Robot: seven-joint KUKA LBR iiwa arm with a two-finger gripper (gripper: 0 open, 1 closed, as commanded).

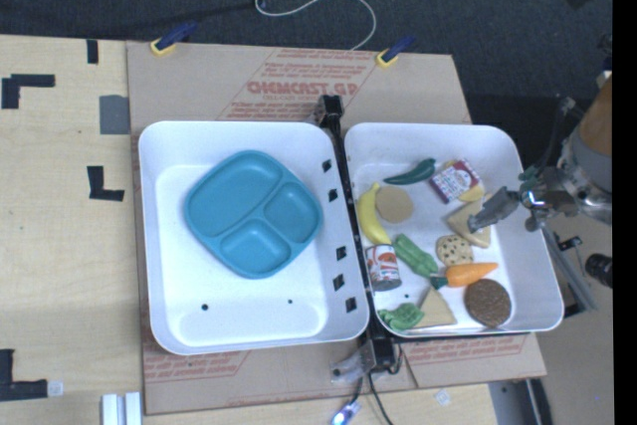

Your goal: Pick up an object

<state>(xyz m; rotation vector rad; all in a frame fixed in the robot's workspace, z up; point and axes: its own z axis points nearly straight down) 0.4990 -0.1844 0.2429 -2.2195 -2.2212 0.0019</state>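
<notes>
My pincer hangs over the right side of the right bin, reaching in from the bin's right rim. Whether it is spread or pressed together I cannot tell; it reads from here as a single grey prong slanting down to the left. Nothing visibly sits in it, so I count myself as carrying nothing.

Right at its tip lies a pale yellow cheese wedge, which looks like the piece I am nearest to taking. Whether I am touching it or hovering just above I cannot tell. Just above the wedge is a small red-and-white packet, and to its left a green pepper. Below the wedge sit a chocolate-chip cookie, an orange carrot and a dark brown round patty.

Further left lie a tan round biscuit, a banana, a green pickle, a small can and a green leafy piece by the near rim.

The left bin holds a blue divided plate, well apart from me.

As I judge it, the pick is not yet made: every piece rests on the bin floor. What is left is to close on one piece and lift it.
</notes>
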